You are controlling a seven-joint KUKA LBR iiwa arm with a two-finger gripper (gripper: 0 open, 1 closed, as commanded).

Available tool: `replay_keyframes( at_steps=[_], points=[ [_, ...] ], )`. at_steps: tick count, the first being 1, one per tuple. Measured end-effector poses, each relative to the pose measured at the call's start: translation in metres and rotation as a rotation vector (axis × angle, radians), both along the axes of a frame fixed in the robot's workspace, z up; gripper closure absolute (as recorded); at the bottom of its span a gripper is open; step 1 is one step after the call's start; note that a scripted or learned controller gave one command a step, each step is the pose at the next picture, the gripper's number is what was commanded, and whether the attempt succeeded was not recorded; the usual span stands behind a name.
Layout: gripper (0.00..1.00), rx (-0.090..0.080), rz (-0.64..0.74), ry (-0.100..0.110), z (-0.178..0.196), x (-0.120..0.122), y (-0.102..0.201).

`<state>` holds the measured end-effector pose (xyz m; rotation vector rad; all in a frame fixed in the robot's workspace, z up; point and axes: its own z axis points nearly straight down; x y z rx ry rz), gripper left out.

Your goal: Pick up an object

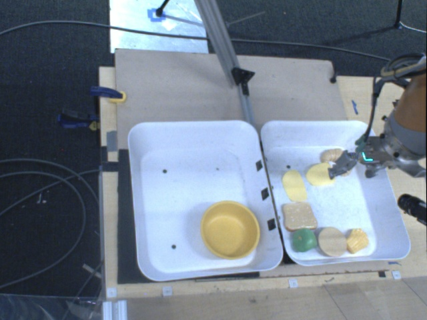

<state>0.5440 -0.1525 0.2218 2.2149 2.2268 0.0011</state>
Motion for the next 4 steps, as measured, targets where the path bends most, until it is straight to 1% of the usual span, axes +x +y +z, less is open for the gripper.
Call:
replay_keyframes(
  at_steps=[1,3,4],
  points=[
    [0.0,0.0,0.0,-0.001,0.0,0.0,0.0],
    [0.0,0.001,-0.004,0.003,-0.113,-0.018,-0.001],
    [0.0,0.0,-0.005,-0.002,-0.129,-0.016,-0.001]
  ],
)
